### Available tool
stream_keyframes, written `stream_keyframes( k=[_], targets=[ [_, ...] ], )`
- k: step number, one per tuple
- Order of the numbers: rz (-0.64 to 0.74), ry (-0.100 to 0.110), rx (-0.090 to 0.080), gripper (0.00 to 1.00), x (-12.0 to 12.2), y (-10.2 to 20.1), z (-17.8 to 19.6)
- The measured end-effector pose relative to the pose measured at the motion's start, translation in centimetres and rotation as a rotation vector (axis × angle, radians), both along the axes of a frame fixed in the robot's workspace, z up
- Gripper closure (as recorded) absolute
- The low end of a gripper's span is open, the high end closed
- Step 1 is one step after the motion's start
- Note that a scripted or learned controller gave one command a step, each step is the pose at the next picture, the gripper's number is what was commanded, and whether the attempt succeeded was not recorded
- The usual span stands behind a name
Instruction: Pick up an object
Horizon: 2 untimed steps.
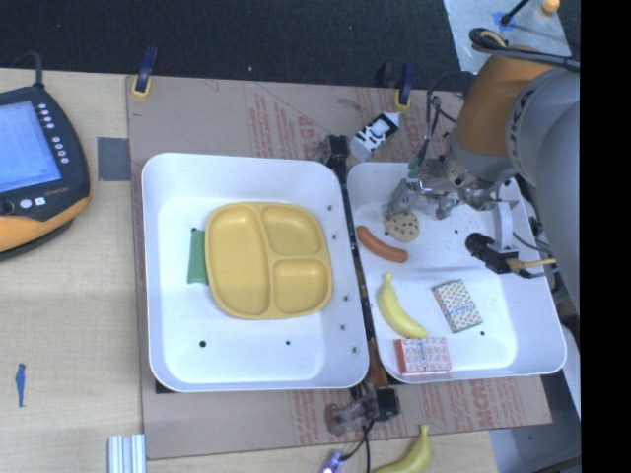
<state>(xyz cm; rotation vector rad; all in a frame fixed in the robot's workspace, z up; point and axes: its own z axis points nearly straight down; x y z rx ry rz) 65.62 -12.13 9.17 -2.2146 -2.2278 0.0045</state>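
Gripper [406, 201] poised directly above round brown chocolate-chip cookie [401, 227], likely targeting it; red sausage [382, 244] just beyond; jaw state unclear.

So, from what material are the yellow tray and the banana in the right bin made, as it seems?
The yellow tray looks like moulded plastic with a smooth matte finish: uniform colour, rounded compartments. The banana in the right bin is probably a plastic toy: even yellow, slightly glossy, without spots. That one stays a guess.
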Motion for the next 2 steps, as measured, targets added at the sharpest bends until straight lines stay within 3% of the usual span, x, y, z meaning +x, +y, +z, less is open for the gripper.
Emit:
stream_keyframes(
  k=[1, 2],
  targets=[
    [0.003, -0.004, 0.0, 1.0, 0.16, -0.02, 1.24],
    [0.003, -0.003, 0.0, 0.0, 0.15, -0.02, 1.22]
  ],
)
